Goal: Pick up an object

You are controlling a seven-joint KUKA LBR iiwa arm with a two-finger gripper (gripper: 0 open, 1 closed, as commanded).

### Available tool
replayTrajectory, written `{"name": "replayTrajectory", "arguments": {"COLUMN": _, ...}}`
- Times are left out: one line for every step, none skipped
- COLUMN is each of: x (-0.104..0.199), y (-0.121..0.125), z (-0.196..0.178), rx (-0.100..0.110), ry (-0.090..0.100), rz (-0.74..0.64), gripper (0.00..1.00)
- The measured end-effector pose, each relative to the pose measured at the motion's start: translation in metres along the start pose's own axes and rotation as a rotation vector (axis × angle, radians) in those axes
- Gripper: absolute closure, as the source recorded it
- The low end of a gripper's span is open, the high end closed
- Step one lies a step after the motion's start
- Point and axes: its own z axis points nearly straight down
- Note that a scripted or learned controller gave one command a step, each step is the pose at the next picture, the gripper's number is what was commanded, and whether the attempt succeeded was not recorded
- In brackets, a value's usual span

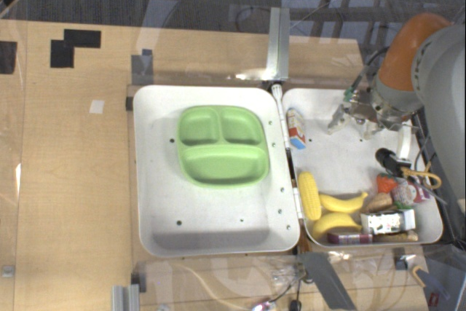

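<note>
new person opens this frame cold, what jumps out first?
The green divided plate lying alone in the middle of the left bin. Then the clutter along the right bin's near edge: a corn cob beside a banana. The end effector hangs over that bin's far side, nothing between its fingers.

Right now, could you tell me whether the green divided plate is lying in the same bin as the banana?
No, the green divided plate lies in the left bin, while the banana lies in the right bin.
</note>
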Motion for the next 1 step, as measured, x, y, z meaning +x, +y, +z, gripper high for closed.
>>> {"name": "replayTrajectory", "arguments": {"x": -0.0046, "y": 0.0141, "z": -0.0496, "rx": 0.001, "ry": 0.001, "rz": -0.077, "gripper": 0.00}}
